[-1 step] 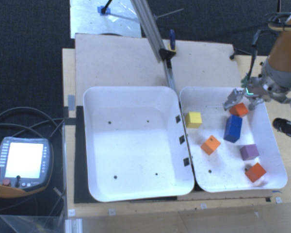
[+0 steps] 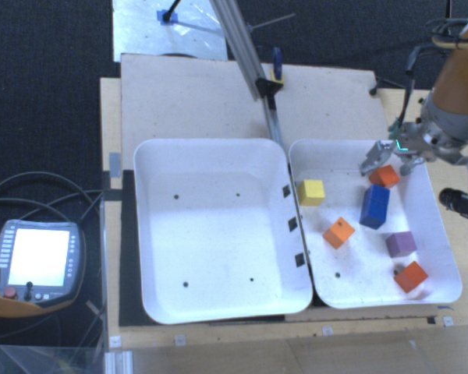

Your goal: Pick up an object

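camera view: gripper (image 2: 389,162) sits low in the right bin (image 2: 452,287) with fingers apart around an orange block (image 2: 385,177) by the far wall, touching the blue block (image 2: 374,206), likely lined up to grab it.
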### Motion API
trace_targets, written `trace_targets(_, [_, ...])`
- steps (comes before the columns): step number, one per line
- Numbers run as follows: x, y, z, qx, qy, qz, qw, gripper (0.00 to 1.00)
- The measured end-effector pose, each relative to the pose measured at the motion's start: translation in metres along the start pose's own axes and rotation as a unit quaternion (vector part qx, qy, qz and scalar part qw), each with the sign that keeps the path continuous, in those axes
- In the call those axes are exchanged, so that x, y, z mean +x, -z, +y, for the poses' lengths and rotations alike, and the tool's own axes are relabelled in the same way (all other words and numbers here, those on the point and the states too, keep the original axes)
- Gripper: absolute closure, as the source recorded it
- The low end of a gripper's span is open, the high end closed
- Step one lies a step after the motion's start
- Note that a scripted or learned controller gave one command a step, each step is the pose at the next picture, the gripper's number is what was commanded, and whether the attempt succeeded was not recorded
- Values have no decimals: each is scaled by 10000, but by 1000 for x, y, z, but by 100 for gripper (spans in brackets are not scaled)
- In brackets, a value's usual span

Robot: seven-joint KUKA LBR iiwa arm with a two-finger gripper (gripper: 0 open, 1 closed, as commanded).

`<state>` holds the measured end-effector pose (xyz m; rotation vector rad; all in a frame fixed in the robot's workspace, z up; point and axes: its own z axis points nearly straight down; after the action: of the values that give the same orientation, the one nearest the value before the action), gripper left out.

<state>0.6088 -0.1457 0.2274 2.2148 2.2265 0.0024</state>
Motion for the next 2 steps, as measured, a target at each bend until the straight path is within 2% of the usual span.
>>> trace_targets(1, [3, -59, -8, 31, -14, 3, 10000, 0])
trace_targets(2, [-1, -115, -3, -40, -17, -41, 10000, 0])
